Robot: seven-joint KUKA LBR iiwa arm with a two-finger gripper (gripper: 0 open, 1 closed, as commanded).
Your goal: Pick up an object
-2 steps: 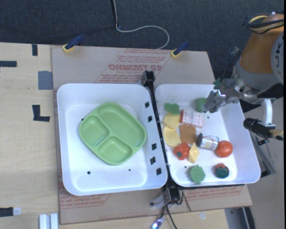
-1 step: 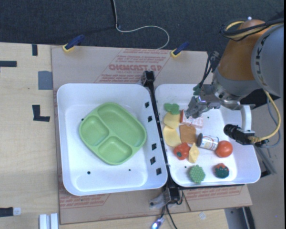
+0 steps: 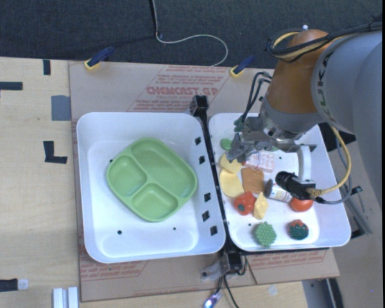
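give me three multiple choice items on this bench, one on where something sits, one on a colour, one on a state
1. Where does the divided tray lie?
A. in the left bin
B. in the right bin
C. on the cardboard outside the bins

2. What colour is the divided tray?
A. red
B. light green
C. blue

3. How does the end effector stand in relation to the right bin?
A. parked over the left bin
B. lifted far off beyond the bench
C. down over the right bin's far left part, near the small items

Answers:
1. A, the tray rests inside the left bin, with bare white floor around it.
2. B, its three compartments are all pale green.
3. C, the arm reaches in from the right and its tip sits above the yellow pieces by the divider.
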